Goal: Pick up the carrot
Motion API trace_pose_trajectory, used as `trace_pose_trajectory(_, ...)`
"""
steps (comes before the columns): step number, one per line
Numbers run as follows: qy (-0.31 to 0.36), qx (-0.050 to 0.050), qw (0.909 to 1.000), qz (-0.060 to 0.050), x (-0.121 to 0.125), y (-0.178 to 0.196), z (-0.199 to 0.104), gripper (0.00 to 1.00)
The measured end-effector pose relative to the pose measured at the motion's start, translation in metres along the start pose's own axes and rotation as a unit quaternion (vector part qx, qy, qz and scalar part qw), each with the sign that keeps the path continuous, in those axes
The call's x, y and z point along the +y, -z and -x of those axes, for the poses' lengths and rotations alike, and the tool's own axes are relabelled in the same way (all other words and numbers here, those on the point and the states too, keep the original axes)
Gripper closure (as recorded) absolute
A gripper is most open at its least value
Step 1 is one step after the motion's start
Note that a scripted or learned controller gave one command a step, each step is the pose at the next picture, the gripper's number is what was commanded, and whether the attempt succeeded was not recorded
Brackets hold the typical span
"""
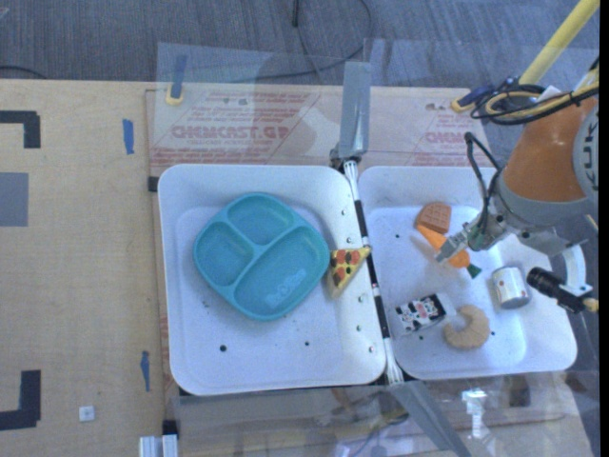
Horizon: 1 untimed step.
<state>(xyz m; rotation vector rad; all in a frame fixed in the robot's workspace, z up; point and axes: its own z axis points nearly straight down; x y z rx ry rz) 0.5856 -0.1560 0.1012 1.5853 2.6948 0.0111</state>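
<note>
The carrot is a small orange piece with a green stub at its lower right end. It lies slantwise in the upper middle of the right bin. My gripper reaches down from the right under the orange wrist band, and its tip is right at the carrot's upper side, touching or just above it. The carrot still looks to be resting on the bin floor.
A brown-orange toast slice lies just up-left of the carrot. A silver can, a croissant and a black-and-white packet lie below it. The left bin holds a blue divided plate and a pizza slice.
</note>
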Motion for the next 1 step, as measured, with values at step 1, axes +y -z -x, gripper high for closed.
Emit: trace_pose_trajectory(1, 0.040, 0.004, 0.9992, -0.005, 0.0353, 0.1099, -0.0754, 1.00)
